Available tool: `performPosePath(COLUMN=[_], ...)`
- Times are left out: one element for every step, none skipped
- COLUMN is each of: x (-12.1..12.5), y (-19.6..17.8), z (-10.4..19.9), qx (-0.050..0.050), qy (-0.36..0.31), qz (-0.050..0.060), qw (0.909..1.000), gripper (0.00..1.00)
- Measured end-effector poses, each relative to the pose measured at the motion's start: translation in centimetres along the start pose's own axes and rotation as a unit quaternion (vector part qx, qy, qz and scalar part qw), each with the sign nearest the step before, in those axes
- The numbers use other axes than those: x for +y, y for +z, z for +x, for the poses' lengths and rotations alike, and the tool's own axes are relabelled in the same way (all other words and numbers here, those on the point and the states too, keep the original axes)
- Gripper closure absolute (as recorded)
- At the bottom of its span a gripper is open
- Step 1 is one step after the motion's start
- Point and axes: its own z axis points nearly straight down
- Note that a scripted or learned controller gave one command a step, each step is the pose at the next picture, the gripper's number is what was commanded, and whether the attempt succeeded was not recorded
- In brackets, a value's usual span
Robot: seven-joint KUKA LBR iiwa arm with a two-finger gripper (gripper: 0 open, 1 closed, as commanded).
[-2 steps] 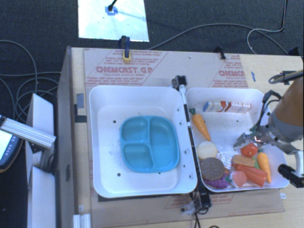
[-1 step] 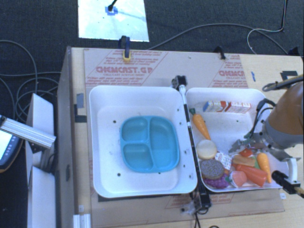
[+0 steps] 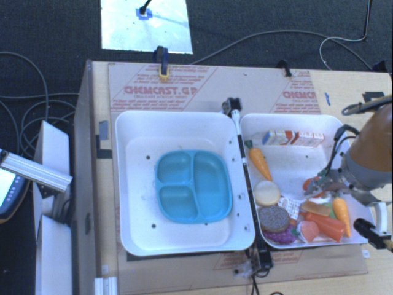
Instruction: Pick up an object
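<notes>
The right bin (image 3: 288, 158) holds toy food. An orange carrot (image 3: 258, 162) lies near its left wall, and a red and white carton (image 3: 293, 138) rests against the far wall. A round cream bun (image 3: 268, 193) sits above a dark speckled disc (image 3: 274, 218) and a purple bunch (image 3: 281, 236). A red sausage-like piece (image 3: 330, 226), a small orange carrot (image 3: 341, 214) and a pink piece (image 3: 309, 231) crowd the near right corner. My gripper (image 3: 314, 188) hangs low over this pile, by a small red-orange piece; its grip is hidden from view.
The left bin (image 3: 141, 134) holds a blue plate (image 3: 193, 185) with three compartments. A black divider clamp (image 3: 232, 107) sits between the bins. The grey arm with its orange band (image 3: 376, 146) covers the right bin's far right side. Cables trail across the floor behind the bench.
</notes>
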Motion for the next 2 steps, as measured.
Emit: performPosePath(x=[0.6, 1.9], y=[-12.1, -13.3], z=[5.6, 12.5], qx=[0.001, 0.001], qy=[-0.001, -0.002], qz=[0.0, 0.002], qw=[1.0, 1.0], gripper=[1.0, 1.0])
